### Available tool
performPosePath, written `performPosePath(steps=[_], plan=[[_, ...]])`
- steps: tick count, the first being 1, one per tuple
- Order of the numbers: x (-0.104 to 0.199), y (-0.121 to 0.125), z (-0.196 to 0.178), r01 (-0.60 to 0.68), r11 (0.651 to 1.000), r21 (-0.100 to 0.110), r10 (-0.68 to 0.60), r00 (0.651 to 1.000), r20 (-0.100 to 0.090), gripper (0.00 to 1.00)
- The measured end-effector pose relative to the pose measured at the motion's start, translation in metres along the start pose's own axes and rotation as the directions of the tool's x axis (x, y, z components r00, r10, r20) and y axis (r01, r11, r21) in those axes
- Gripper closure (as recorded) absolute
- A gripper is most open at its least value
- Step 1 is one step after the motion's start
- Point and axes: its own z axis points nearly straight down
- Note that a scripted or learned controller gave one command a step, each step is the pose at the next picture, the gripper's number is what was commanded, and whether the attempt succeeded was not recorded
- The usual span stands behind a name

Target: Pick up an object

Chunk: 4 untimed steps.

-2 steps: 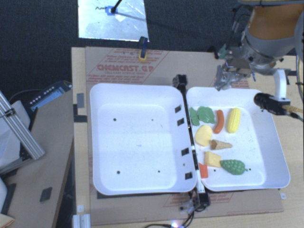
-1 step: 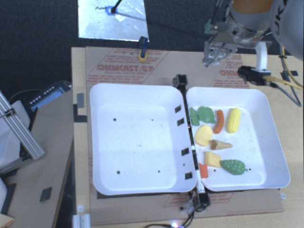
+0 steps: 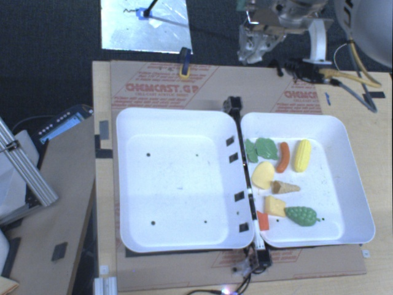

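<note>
— White plastic, both bins; which one has the toy food?

— The right bin (image 3: 350,158). A yellow corn cob (image 3: 301,155) stands near its far wall, a red sausage (image 3: 283,157) just beside it, and green leaves (image 3: 261,149) by the divider. Nearer the front lie a yellow round piece (image 3: 263,175), an ice cream cone (image 3: 285,187), a cheese wedge (image 3: 275,206), an orange piece (image 3: 263,220) and a green bumpy piece (image 3: 301,215).

— And the end effector (image 3: 253,47)?

— High above the desk (image 3: 159,82), beyond the bins' far edge, well apart from every item. Whether it is apart or together, I cannot tell. The left bin (image 3: 132,165) sits alongside.
</note>
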Motion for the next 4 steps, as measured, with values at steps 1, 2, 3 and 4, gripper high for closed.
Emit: performPosePath(steps=[1, 2, 3, 4], plan=[[0.12, 0.007, -0.097, 0.003, 1.0, -0.002, -0.003, 1.0, -0.002, 1.0], [0.15, -0.095, 0.052, -0.002, 1.0, 0.03, 0.002, 1.0, 0.008, 1.0], [0.142, -0.023, 0.04, -0.013, 1.0, 0.007, 0.013, 1.0, 0.004, 1.0], [0.111, -0.007, -0.115, -0.014, 1.0, -0.008, 0.014, 1.0, 0.0, 1.0]])
